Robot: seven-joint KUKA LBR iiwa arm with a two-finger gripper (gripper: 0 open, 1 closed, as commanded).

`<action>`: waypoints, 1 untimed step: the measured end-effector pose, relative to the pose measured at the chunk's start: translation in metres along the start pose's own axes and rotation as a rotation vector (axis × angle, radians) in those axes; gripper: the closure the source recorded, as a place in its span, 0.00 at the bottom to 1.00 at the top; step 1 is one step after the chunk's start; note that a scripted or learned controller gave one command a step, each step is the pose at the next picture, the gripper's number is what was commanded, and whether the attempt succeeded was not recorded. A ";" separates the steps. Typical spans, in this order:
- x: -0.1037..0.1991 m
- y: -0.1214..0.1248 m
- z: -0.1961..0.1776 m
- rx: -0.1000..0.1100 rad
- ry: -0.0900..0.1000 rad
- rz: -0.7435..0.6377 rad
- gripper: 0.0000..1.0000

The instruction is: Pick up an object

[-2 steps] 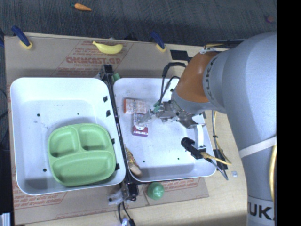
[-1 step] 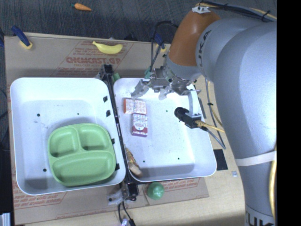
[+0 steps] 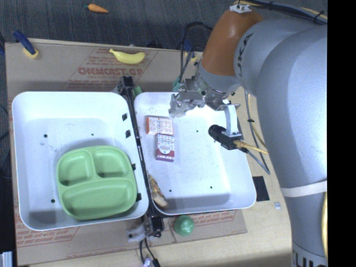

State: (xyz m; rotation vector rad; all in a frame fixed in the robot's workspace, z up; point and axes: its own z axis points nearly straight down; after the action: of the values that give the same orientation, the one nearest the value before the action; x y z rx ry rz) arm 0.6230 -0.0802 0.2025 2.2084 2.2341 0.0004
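In the right bin [image 3: 239,196], a red and white carton [image 3: 161,138] lies flat towards the left side. A small tan object [image 3: 156,193] rests in that bin's near left corner. My gripper [image 3: 179,105] hangs over the bin's far left part, just up and right of the carton, and nothing shows in its grasp. The grey arm with its orange band [image 3: 228,35] reaches in from the right and hides the bin's far right corner. A black piece with a yellow cable [image 3: 223,137] sticks out below the wrist.
The left bin [image 3: 33,121] holds a green divided plate [image 3: 97,181]. A yellow banana [image 3: 128,55] lies on the cardboard behind the bins. A green ball [image 3: 184,225] sits in front of the right bin. An orange carrot [image 3: 98,8] lies on the floor.
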 end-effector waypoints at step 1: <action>0.000 0.000 0.000 0.001 0.000 0.000 0.00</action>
State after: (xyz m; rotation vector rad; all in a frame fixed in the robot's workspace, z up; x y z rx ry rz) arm 0.6229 -0.0802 0.2023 2.2083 2.2346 -0.0004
